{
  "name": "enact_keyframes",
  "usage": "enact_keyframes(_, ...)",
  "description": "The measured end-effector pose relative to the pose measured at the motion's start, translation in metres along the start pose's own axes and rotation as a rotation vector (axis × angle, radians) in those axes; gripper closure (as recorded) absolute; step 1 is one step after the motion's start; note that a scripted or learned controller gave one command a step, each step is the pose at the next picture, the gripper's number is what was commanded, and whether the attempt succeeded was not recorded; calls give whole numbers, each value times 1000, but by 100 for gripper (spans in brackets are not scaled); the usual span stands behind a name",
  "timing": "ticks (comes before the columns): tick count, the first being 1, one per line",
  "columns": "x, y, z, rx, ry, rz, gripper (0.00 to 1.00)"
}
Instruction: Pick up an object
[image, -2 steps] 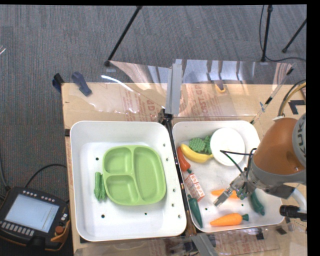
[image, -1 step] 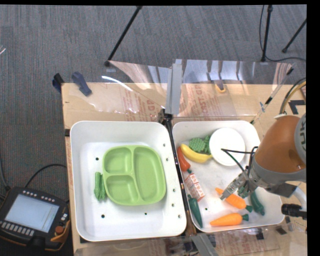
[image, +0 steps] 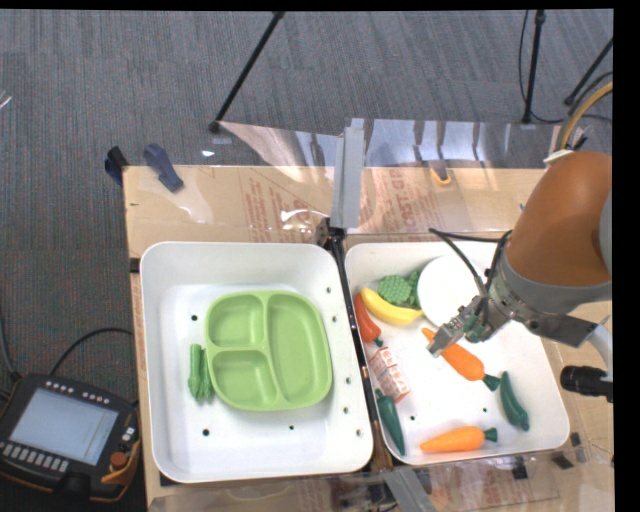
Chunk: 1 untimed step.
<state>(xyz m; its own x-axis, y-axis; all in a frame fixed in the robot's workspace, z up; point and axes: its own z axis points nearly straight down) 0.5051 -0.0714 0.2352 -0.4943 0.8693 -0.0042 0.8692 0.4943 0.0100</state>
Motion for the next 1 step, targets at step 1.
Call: enact_keyframes(1,43,42,-26,13,5,110,100)
